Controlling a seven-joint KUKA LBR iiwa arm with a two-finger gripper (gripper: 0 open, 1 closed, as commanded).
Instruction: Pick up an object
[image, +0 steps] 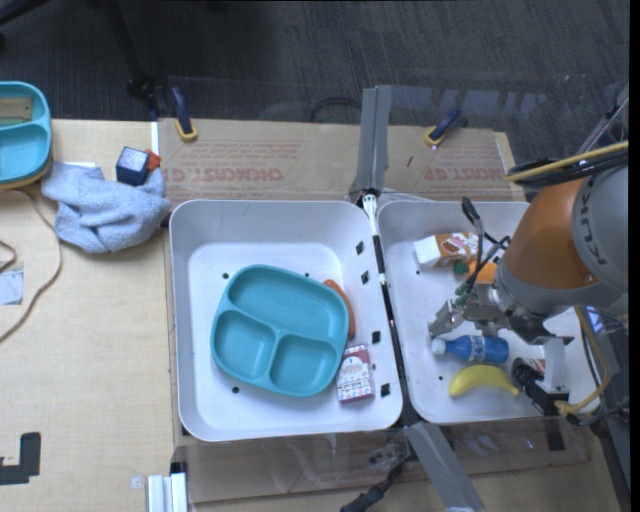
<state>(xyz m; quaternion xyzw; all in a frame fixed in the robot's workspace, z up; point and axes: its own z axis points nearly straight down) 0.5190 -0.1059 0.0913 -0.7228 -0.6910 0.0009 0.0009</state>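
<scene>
Tabletop (80, 350): pale wood, carrying two shallow white bins side by side, with brown cardboard behind them.
Arm (560, 240): grey with an orange band, reaching in from the right and hanging over the right bin.
Left bin (190, 300): holds a teal divided plate, a small red and white carton and an orange item.
Right bin (420, 390): holds a blue bottle, a banana and a white packet.
Teal divided plate (280, 330): lies flat in the middle of the left bin.
Grey cloth (105, 210): crumpled on the tabletop left of the bins.
End effector (448, 320): low in the right bin, just above the blue bottle; its metal fingers are spread apart and nothing sits between them.
Blue bottle (478, 349): on its side, white cap pointing left.
Banana (482, 380): just below the bottle.
White packet (445, 249): near the bin's far wall.
Carton (355, 374): touching the plate's lower right edge.
Orange item (340, 298): peeking out behind the plate's right rim.
</scene>
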